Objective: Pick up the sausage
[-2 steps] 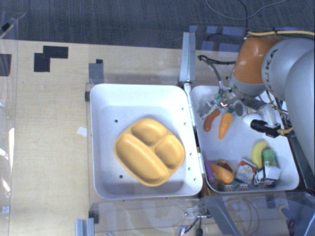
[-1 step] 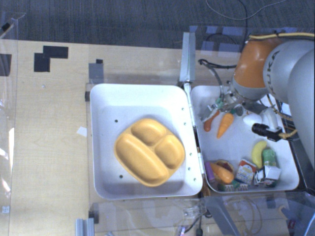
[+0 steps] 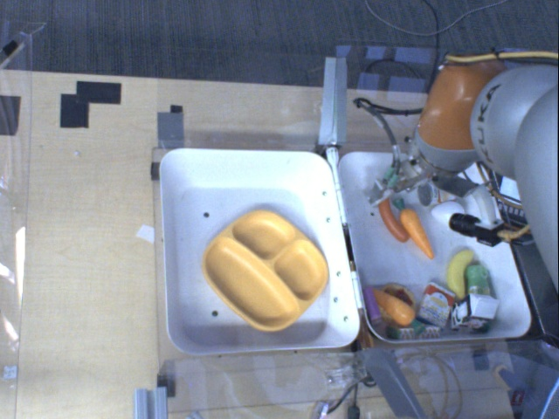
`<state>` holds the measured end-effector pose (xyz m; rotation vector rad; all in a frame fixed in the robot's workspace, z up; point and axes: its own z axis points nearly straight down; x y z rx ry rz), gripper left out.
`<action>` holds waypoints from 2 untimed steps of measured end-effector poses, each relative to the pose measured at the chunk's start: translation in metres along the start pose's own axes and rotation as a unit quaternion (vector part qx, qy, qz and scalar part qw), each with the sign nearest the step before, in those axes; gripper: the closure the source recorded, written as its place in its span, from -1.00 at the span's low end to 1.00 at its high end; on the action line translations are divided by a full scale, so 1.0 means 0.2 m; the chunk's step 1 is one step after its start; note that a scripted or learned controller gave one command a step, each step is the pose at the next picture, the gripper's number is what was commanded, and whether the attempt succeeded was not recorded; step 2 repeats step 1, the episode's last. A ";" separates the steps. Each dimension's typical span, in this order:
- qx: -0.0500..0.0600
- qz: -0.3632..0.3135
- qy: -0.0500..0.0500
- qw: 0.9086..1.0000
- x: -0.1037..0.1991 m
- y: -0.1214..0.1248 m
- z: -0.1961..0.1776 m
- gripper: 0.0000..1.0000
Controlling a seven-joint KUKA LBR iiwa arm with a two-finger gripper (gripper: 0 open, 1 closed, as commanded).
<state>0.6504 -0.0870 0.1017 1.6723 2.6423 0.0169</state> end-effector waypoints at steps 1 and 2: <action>0.003 -0.096 0.002 0.995 0.30 0.26 -0.43 1.00; 0.003 -0.096 0.002 0.995 0.30 0.26 -0.43 1.00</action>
